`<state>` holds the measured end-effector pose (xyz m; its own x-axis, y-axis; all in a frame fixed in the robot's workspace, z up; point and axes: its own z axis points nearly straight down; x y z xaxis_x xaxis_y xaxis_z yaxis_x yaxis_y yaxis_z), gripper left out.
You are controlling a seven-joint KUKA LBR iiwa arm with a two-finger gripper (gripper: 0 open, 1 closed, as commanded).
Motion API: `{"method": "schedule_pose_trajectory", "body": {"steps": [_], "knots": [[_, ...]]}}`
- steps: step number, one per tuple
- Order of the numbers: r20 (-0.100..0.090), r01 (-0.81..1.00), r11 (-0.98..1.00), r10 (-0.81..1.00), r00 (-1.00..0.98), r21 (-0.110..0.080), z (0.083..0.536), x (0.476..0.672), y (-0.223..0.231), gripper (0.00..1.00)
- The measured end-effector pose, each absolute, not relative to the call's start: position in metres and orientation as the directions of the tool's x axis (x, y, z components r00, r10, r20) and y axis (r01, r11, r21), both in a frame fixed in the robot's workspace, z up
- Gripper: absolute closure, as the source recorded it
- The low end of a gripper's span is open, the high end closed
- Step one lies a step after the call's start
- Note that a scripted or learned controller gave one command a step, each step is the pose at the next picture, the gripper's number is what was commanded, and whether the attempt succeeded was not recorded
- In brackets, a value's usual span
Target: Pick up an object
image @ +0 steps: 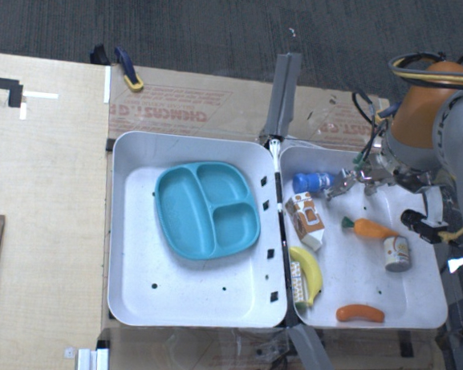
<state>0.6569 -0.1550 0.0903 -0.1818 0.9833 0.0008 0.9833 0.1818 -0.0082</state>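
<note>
The right bin holds all the loose objects, which makes it the picking source, while the left bin carries just a blue divided plate lying flat near its middle, probably a drop-off spot. The arm reaches in from the right over the far edge of the right bin, wrist bent down so the gripper hangs low at the far left part of that bin.

A blue bottle lies on its side just left of the gripper, its cap end towards it, very close or touching. That nearness suggests it is the object being gone for, though nothing shows between the fingers, so no grasp can be claimed. Whether the hand is released or clenched cannot be told from this slanted view.

Nearer the camera lie a small carton, a banana along the left wall, a carrot, a small can to the right, and a red sausage by the near wall, all well apart from the gripper.
</note>
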Motion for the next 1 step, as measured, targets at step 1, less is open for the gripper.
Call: {"method": "schedule_pose_trajectory", "body": {"steps": [1], "knots": [[-0.001, 0.967, 0.255, 0.967, -0.255, 0.0, 0.0949, 0.6055, -0.1843, 0.0]]}}
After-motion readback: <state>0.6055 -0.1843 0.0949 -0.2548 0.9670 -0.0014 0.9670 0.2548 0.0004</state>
